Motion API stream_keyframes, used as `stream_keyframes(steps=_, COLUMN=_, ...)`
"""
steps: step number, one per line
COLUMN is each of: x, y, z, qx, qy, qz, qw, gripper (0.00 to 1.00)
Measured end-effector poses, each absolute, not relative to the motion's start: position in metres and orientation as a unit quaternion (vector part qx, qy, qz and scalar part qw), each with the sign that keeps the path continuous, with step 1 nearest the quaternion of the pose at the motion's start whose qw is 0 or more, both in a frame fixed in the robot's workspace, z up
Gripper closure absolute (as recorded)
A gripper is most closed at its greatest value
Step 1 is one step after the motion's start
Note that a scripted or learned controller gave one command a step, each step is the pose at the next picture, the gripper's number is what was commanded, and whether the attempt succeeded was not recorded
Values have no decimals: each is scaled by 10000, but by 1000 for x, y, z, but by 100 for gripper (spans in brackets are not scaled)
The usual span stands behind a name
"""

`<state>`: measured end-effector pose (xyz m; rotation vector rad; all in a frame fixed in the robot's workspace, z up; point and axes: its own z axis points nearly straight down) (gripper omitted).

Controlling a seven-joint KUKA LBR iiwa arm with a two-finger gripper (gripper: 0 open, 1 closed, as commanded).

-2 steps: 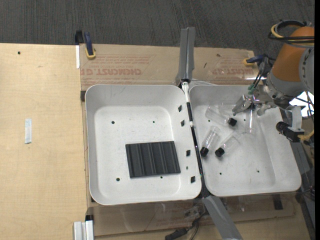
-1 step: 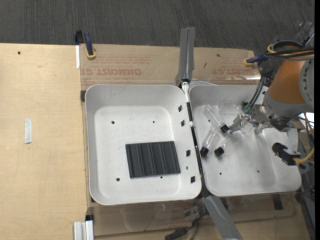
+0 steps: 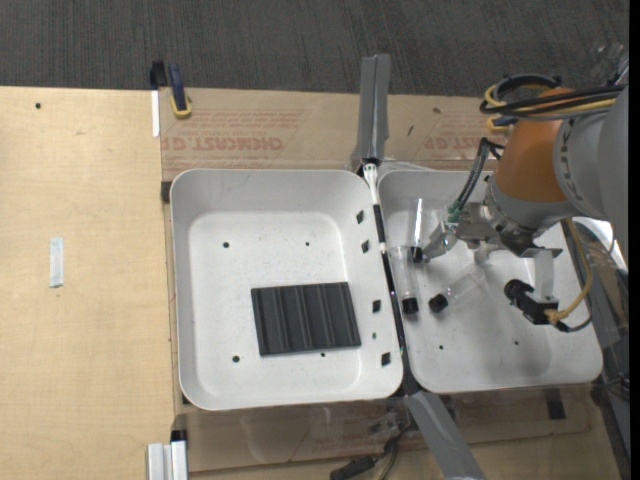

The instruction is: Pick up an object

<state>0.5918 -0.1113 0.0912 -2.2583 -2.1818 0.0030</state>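
A black ridged rectangular slab (image 3: 305,318) lies flat in the left bin (image 3: 200,268), toward its front. In the right bin (image 3: 500,363) lie small clear tubes with black caps: one (image 3: 406,293) against the left wall, another (image 3: 450,294) beside it. My gripper (image 3: 458,250) hangs over the right bin's back left part, just above and behind these tubes. Its fingers (image 3: 438,242) stand apart and hold nothing, so it is open. The orange band (image 3: 530,163) sits above the wrist.
A grey divider post (image 3: 374,108) rises between the bins at the back. A black and yellow cable end (image 3: 530,303) dangles from the arm over the right bin. Brown cardboard (image 3: 240,133) lies behind the bins, and a pale wooden surface (image 3: 80,268) lies to the left.
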Motion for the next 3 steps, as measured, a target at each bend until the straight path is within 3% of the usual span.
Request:
stream_keyframes(steps=1, x=651, y=-150, z=88, qx=-6907, qy=-7231, qz=42, qw=64, gripper=0)
stream_keyframes(steps=2, x=651, y=-150, z=96, qx=-6898, qy=-7240, qz=49, qw=53, gripper=100)
stream_keyframes(steps=3, x=651, y=-150, z=96, qx=-6898, qy=-7240, qz=48, qw=55, gripper=0)
